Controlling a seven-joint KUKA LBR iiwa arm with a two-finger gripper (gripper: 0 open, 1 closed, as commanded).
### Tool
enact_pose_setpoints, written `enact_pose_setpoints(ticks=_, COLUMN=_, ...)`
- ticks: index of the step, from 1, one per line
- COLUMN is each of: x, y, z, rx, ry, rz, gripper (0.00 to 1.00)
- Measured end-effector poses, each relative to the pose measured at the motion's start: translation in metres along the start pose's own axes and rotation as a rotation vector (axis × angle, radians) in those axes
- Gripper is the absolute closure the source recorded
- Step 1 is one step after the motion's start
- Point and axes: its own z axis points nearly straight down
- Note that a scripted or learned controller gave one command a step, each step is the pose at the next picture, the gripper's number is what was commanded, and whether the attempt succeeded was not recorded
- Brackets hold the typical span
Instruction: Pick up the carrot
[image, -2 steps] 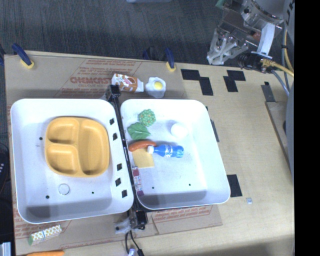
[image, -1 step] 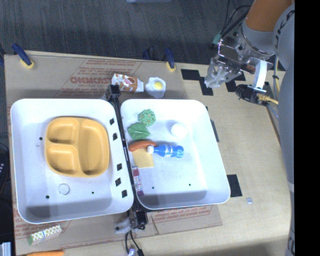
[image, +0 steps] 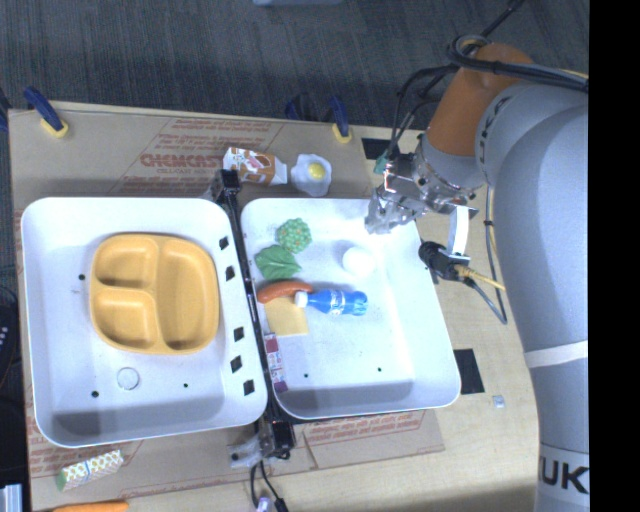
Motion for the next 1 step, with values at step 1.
enact_pose_setpoints(ticks=1, x=-0.0089, y=-0.0069, z=-0.0940, rx=-0.006, ry=-0.002, rz=-0.183, gripper=1.00)
